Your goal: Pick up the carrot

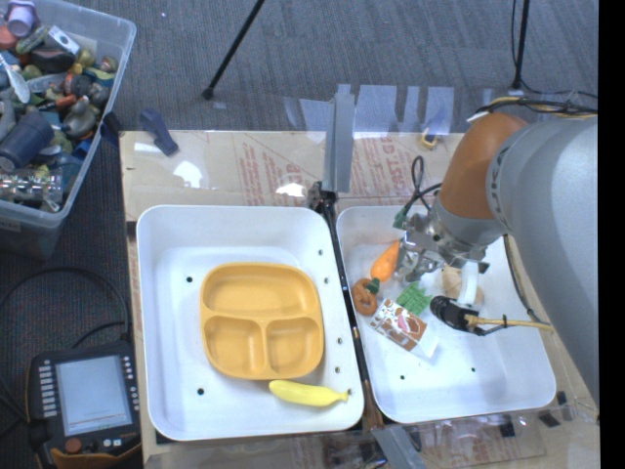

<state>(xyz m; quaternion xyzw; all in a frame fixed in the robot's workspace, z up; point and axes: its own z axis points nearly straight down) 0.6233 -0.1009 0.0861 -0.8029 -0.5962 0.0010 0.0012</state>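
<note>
At the far left, a clear tub [59,106] of mixed toys is sitting off the bench at 10 o'clock of the view, and a teach pendant [90,395] is lying at 8 o'clock. The left bin [161,262] is holding a yellow divided tray [262,320], with a banana [308,393] lying just beside the tray at its 5 o'clock.

In the right bin [488,389], the carrot [387,260] is lying at about 10 o'clock of the bin's middle, close to the wall shared by the 2 bins. Its long axis is running from 1 o'clock down to 7 o'clock. A small round orange-brown piece [364,296] is sitting just beside its lower end, and a printed packet [401,326] and a green piece [414,298] are lying near, toward 5 o'clock.

The pincer [422,254] is hanging low over the bin, and the carrot is lying just beside it at 9 o'clock, not under it. The wrist is hiding the tip, so I cannot tell how wide the pincer is standing open or whether anything is in it; the carrot itself is showing whole and apart from it. By my judgement, the coming move is calling for a short shift toward 9 o'clock and a closing line set across the carrot's 1-to-7 axis.
</note>
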